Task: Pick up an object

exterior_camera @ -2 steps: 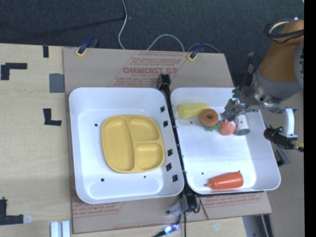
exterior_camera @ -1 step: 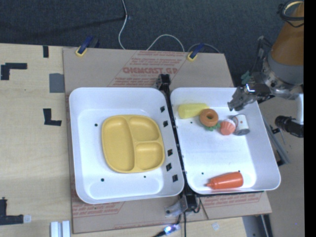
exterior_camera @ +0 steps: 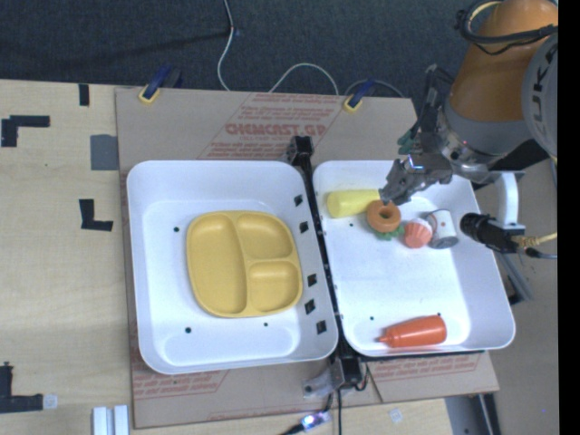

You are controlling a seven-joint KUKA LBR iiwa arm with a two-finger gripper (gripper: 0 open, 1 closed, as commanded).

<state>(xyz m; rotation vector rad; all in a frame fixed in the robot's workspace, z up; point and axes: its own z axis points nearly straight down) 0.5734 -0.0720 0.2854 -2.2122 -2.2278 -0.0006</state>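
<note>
Gripper point(exterior_camera: 395, 191): dark two-finger claw in the upper middle of the right-hand bin, hanging close over the toys; how far it is parted and whether it has hold of anything cannot be told at this slant. Nothing is seen gripped.

Right bin point(exterior_camera: 489, 284), white, shallow. Contents:
- Yellow block point(exterior_camera: 352, 203), short and rounded, lying on its side near the upper left of this bin, just left of the claw's tip. Judged light, stiff, smooth plastic; best taken across its short width.
- Orange ring point(exterior_camera: 384, 217) with a green underside, like a toy doughnut, touching or just beside the yellow block's right end and directly under the claw. Nearest candidate for the pick. Judged light and rigid; take it across the outer rim, or with one finger through the hole.
- Small red-pink piece point(exterior_camera: 417, 234), just right of the ring. Shape unclear; likely light, prone to roll.
- Grey-white cylinder point(exterior_camera: 443, 228), beside the red-pink piece. Identity unclear.
- Toy carrot point(exterior_camera: 415, 332), orange-red, lying flat by the lower edge, well apart from the rest. Tapered and probably slippery; grip at the thick middle.

Left bin point(exterior_camera: 154, 243), white. Contents:
- Yellow divided plate point(exterior_camera: 244, 263), three compartments, centred. Broad and flat, awkward for a two-finger hold except at the rim.
</note>
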